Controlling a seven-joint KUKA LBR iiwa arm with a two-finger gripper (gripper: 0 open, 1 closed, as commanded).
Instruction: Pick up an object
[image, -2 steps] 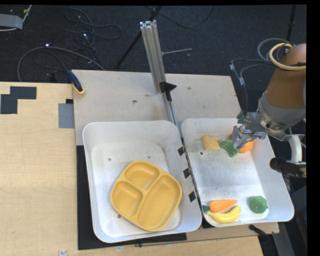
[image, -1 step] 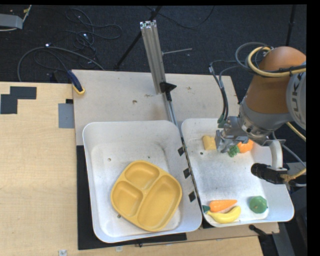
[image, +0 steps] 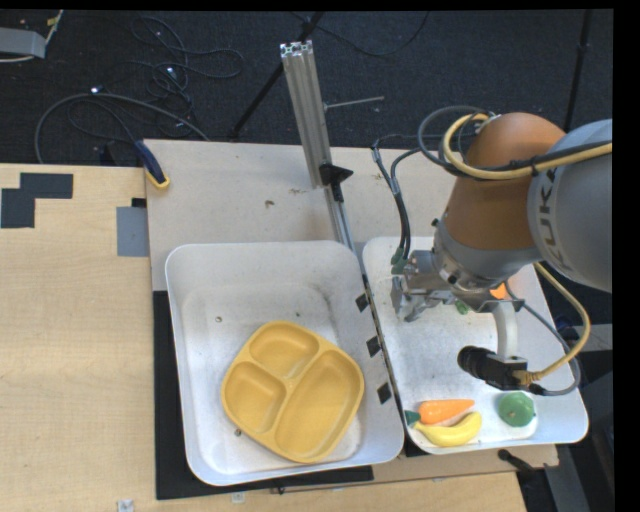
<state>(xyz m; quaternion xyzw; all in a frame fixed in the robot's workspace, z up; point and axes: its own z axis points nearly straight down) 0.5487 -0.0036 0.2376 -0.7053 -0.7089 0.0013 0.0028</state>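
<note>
Banana (image: 452, 431) w/ carrot (image: 446, 410) touching, green ball (image: 516, 409) just beside. Gripper (image: 412, 300) well above banana, over right bin (image: 400, 355); can't tell if open. Yellow tray (image: 292, 390) in left bin (image: 190, 300).

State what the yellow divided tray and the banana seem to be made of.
Yellow divided tray: likely moulded plastic, matte, going by its uniform colour and rounded compartment ridges. Banana: probably a plastic toy, going by its smooth, even yellow with a slight sheen; too small to be sure.

Just one fixed cam up above the bench (image: 70, 300), looking down at a slant, both white bins (image: 200, 300) in frame, arm (image: 500, 200) entering from right.
</note>
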